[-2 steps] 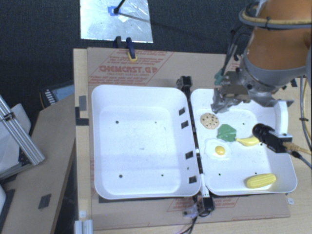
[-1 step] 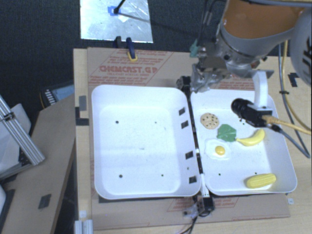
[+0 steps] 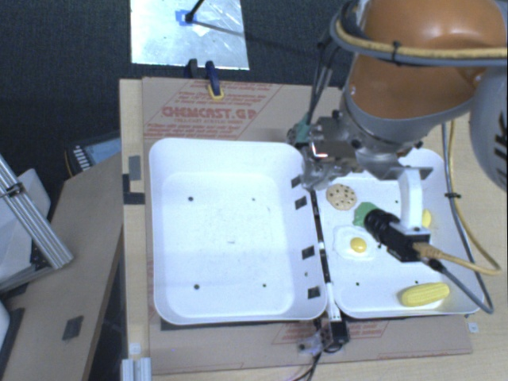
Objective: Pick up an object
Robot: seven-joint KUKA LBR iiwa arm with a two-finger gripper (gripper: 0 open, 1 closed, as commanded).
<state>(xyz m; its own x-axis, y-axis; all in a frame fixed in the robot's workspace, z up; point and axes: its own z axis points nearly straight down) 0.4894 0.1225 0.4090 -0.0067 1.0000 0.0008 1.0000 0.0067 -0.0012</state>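
**Gripper hanging over the far left corner of the right bin**

The arm is reaching in from the right, its orange band bulging above the far end of the right bin. The gripper is hanging at that bin's far left corner, close to the seam where the two bins are meeting. The wrist is covering it from above, so I cannot tell whether it is spread or pressed together, and nothing is showing as caught in it.

The things to pick are all lying in the right bin. A round cookie is sitting just beside the gripper, on its near side. A green piece is lying next to the cookie, and its shape is too hidden to name. A fried egg is resting flat near the seam, just beside the green piece. What is probably a yellow corn cob is lying on its side by the near right corner, well apart from the gripper. A small yellow thing is peeking out near the right wall, mostly hidden by the robot's hardware.

The left bin is lying alongside, touching the right one. Both bins are resting on a cardboard sheet with red lettering, and a blue clamp is gripping its far edge
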